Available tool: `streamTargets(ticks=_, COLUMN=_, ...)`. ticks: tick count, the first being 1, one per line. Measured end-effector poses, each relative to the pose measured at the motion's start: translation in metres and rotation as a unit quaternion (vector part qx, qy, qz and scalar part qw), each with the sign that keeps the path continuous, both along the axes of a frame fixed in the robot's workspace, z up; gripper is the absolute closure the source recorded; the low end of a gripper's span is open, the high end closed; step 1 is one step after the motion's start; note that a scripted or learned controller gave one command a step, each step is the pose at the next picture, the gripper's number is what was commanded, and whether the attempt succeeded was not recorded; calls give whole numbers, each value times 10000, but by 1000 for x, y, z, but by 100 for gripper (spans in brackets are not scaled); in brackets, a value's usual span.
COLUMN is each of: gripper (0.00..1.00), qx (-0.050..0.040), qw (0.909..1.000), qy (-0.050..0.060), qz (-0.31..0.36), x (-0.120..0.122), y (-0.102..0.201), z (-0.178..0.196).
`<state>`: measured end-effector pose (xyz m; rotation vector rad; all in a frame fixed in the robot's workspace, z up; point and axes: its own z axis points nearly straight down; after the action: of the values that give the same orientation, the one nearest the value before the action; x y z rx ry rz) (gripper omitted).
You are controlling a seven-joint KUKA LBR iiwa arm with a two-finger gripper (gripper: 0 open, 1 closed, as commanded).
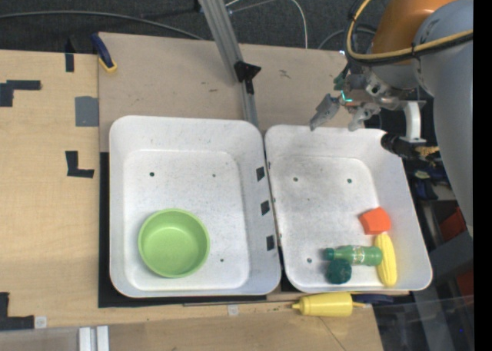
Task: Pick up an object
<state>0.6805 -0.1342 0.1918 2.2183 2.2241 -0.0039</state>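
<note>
At the upper right of the frame you see a grey arm (pixel 453 50) with a rounded orange band (pixel 411 8), looped black and yellow cables (pixel 361 19), and a metallic gripper (pixel 336 117).

You will find no text, label, brand, number or sign that can be read anywhere in this view. The green bottle (pixel 354 255) and the yellow bottle (pixel 326 305) show no legible print at this size. The dark tape marks (pixel 75 163) on the bench (pixel 46 211) are plain shapes, not letters.
</note>
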Motion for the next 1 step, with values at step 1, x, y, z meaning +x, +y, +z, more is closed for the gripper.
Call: streamTargets(ticks=1, gripper=0, qx=4, qw=10000, qy=18, qz=0, x=-8, y=2, z=-47)
